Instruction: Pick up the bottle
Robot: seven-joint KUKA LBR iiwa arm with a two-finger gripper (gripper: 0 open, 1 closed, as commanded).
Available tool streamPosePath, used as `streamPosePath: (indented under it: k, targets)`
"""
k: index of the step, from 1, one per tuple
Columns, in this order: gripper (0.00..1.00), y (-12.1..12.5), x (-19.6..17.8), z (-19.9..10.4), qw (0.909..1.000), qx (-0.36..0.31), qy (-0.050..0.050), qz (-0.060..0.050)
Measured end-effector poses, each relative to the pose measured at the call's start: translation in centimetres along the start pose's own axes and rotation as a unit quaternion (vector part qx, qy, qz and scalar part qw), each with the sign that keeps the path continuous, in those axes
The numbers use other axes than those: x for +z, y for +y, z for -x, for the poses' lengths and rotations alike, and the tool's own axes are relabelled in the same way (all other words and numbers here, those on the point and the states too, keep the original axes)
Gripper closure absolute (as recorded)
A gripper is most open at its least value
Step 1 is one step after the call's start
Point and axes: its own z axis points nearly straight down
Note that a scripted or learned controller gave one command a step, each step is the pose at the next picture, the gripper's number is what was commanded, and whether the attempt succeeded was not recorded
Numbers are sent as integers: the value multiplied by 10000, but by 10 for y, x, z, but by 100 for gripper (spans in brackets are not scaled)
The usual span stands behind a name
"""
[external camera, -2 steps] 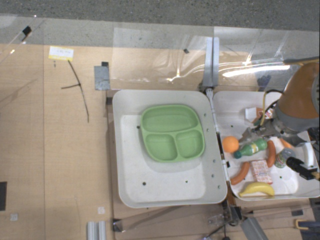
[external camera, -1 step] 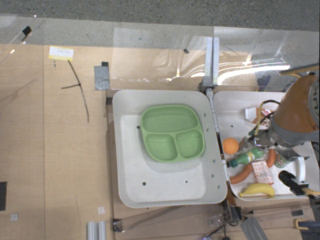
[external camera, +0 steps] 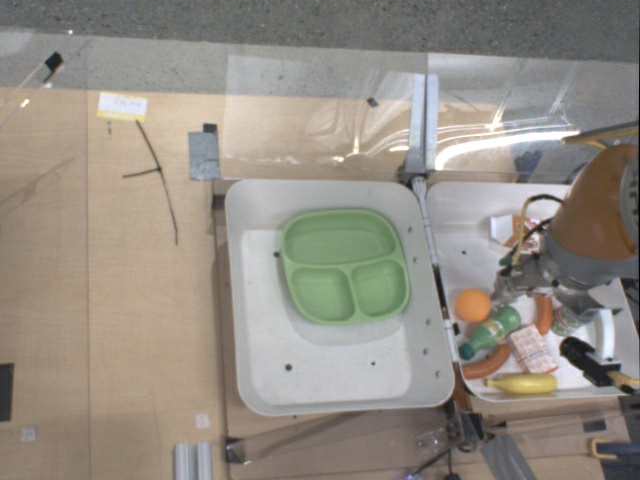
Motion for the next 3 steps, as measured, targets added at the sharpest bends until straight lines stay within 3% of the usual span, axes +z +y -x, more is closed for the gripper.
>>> streamPosePath:
  k: [1,2,3]
  targets:
    - [0,0,-1,5,10000,26,-42,13]
    - [0,-16,8,0,9970,-770,-82,32]
    - [100,-14,-3,-3,9969,-789,-39,36]
